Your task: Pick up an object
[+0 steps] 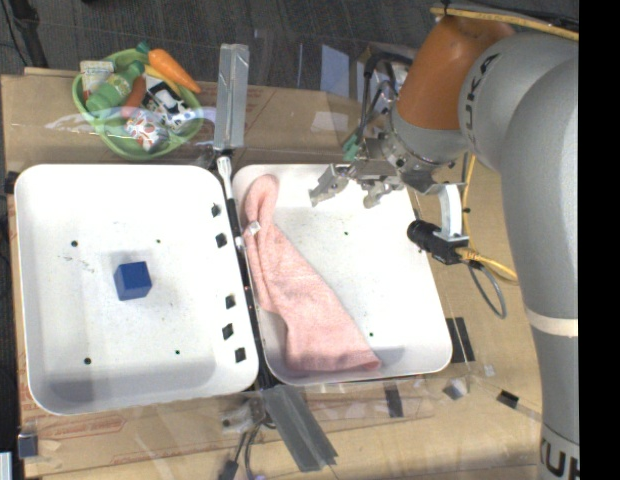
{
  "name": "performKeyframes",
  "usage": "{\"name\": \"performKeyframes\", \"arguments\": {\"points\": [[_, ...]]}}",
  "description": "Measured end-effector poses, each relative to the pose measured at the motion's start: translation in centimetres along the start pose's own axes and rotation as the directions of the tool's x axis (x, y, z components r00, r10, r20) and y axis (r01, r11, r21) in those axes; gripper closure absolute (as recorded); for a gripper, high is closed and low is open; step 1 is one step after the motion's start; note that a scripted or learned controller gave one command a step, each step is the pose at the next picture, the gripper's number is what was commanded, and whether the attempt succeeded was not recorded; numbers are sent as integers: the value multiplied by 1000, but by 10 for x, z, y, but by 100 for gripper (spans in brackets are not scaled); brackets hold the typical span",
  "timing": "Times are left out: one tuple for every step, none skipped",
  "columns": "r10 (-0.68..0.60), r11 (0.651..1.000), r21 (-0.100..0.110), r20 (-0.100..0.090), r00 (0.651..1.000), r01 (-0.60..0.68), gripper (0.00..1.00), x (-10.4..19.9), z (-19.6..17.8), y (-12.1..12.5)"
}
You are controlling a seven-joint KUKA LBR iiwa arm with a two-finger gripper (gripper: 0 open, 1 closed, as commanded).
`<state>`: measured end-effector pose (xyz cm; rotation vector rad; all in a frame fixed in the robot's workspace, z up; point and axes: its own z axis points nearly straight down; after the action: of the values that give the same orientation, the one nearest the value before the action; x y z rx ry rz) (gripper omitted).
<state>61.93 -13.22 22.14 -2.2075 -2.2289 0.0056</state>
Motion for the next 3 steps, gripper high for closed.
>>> {"name": "performKeyframes", "arguments": {"points": [[-27, 1000, 0, 0, 1000, 27, 0, -13, 95, -44], [-90, 996, -2, 0, 996, 90, 0, -3, 130, -69], [-104, 995, -2, 0, 995, 104, 0, 35, 130, -62]]}}
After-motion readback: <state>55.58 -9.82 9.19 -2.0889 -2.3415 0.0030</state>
